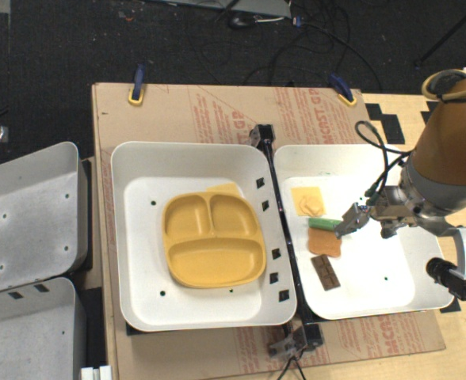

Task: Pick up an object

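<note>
In the right bin (391,295) lie a pale yellow piece (308,200), a small green piece (323,223), an orange-brown piece (325,245) and a dark brown bar (326,272), all near the bin's left side. My gripper (350,222) reaches in from the right and hangs low, its tip right beside the green piece and just above the right end of the orange-brown piece. I cannot tell whether it touches either one. Nothing is lifted off the bin floor.
The left bin (138,291) holds a yellow divided plate (214,240) with a yellow sheet (227,189) sticking out behind it. A black divider (279,220) runs between the bins. The arm's orange band (453,137) rises at the right edge.
</note>
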Motion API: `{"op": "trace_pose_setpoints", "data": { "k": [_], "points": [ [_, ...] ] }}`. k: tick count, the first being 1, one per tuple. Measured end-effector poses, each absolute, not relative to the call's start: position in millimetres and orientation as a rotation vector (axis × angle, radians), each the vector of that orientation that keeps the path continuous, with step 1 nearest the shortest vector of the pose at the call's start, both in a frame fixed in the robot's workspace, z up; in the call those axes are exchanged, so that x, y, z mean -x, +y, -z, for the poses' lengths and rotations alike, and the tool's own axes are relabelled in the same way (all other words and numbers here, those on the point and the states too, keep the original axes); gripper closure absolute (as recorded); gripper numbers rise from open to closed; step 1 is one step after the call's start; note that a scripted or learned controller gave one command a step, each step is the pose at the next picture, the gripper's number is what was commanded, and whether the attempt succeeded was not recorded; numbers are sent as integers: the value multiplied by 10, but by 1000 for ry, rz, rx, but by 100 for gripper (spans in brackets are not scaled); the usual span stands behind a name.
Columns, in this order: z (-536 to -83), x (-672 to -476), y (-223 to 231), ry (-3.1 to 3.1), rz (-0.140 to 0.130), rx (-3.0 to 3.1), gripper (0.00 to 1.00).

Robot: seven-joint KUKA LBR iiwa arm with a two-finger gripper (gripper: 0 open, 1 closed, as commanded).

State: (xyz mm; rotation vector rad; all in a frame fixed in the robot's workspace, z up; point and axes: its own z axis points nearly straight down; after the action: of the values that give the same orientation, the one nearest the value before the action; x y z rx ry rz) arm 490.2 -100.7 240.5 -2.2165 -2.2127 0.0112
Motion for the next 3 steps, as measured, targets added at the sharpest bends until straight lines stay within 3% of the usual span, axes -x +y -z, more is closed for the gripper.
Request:
{"op": "trace_pose_setpoints", "data": {
  "k": [1, 3],
  "points": [
    [-2457, -4925, -1006, -2222, 0, 2220, 0],
    [-1510, -4916, -925, -2216, -4, 2221, 0]
  ]
}}
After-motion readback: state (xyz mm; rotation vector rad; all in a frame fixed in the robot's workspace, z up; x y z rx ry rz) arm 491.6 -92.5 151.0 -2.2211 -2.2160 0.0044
